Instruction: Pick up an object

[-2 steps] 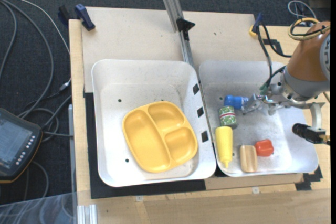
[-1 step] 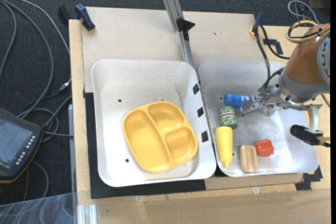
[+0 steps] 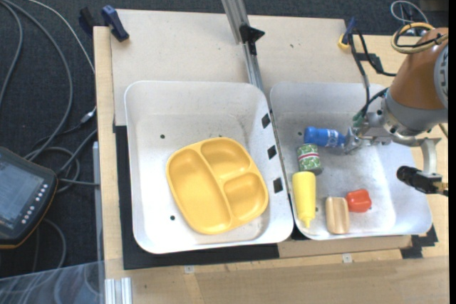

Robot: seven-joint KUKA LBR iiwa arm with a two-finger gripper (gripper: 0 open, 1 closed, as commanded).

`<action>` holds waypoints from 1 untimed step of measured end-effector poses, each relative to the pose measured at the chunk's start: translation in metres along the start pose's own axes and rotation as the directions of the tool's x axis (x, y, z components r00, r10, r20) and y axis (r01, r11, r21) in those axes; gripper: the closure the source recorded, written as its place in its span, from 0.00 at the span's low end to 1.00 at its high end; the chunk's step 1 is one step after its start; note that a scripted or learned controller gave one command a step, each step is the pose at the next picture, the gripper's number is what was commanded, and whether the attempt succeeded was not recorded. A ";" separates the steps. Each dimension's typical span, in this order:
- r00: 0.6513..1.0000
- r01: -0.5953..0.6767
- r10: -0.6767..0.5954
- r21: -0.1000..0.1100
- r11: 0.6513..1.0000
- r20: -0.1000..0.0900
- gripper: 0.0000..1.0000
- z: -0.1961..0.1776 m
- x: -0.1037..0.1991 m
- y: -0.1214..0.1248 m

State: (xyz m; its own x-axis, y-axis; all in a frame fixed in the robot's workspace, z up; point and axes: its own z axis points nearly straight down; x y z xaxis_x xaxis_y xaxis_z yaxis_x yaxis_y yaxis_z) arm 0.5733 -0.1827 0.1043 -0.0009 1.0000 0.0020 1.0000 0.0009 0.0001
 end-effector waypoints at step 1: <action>1.000 -0.001 0.001 -0.007 1.000 0.004 1.00 -0.061 -0.004 -0.005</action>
State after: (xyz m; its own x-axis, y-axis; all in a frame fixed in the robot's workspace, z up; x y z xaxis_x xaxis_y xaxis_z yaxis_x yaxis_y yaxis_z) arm 0.5683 -0.1872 0.1655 0.0002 1.0000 -0.0021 1.0000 -0.0002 0.0068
